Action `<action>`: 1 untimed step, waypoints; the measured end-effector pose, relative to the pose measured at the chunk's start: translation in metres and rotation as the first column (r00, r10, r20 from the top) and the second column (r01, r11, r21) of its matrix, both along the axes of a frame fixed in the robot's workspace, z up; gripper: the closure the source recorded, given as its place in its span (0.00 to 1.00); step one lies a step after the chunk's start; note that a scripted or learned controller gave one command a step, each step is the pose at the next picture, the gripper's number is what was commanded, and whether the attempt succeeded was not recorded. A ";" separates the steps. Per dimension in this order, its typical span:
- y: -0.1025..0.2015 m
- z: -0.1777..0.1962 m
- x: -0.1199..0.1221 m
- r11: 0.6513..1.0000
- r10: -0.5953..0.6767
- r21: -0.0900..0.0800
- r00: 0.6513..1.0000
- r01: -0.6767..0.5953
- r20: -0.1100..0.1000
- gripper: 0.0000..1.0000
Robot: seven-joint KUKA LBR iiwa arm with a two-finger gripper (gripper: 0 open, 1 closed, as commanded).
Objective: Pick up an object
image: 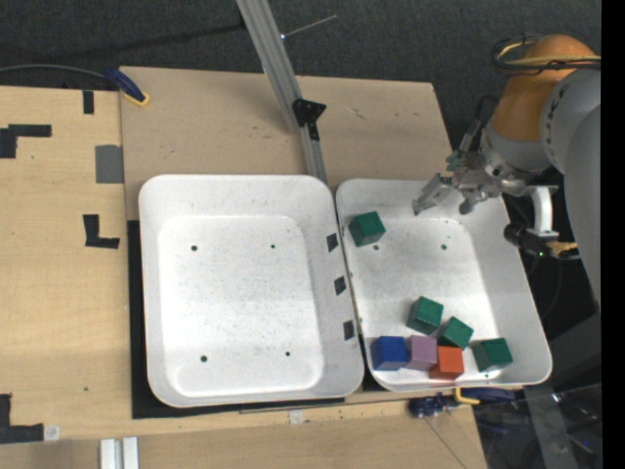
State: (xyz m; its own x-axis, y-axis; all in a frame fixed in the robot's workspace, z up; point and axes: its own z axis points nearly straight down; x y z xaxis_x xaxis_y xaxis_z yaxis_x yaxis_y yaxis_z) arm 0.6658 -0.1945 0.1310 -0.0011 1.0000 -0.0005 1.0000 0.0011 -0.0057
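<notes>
Camera view has my tool spread open, holding nothing, over the right bin's far edge; a green cube lies nearby, other blocks clustered at the near end.

text: none legible | labels: none | brands: none | numbers: none | signs: none | surface: black tape marks, angular, forming no readable letters | blocks: plain coloured faces, no print | bins: plain white, small dark dots, no writing
</notes>
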 end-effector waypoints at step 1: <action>0.001 0.014 0.002 1.000 0.002 -0.001 1.000 -0.002 0.005 1.00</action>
State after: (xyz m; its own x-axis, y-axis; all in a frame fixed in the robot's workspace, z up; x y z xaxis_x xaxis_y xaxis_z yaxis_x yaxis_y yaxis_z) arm 0.6674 -0.1939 0.1447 -0.0027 1.0000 -0.0020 1.0000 0.0027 -0.0012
